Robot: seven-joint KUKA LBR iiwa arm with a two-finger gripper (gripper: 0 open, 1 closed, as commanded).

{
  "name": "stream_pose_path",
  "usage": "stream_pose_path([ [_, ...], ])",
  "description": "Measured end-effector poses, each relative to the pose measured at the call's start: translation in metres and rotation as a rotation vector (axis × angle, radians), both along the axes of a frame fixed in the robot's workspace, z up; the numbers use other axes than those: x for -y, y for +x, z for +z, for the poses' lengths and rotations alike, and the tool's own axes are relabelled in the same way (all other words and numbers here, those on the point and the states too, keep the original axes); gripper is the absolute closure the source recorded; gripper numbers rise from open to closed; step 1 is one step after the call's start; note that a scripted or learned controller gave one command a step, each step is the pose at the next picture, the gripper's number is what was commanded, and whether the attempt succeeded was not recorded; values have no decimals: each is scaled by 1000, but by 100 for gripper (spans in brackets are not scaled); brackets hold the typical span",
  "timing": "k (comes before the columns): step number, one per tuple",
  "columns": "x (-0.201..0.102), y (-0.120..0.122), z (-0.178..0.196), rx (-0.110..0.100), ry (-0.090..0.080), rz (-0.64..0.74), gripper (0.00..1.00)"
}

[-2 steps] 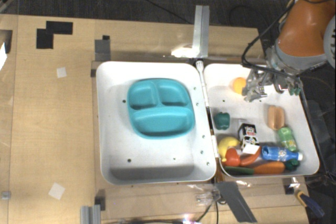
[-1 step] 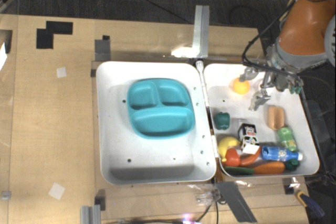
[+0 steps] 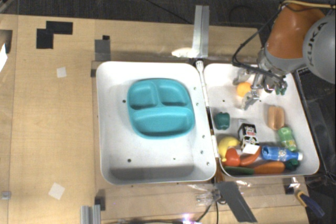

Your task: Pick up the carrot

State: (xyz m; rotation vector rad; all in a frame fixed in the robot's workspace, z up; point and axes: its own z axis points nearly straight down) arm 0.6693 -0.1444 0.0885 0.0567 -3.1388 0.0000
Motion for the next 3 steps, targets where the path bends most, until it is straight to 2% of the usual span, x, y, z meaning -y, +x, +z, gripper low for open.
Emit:
stream_pose_path([
  [1, -2, -2, 0, -19, 6, -368, 0],
  [2, 23, -8, -1, -7, 2, -731, 0],
  [3, -9, -8, -2, 3, -11, -904, 0],
])
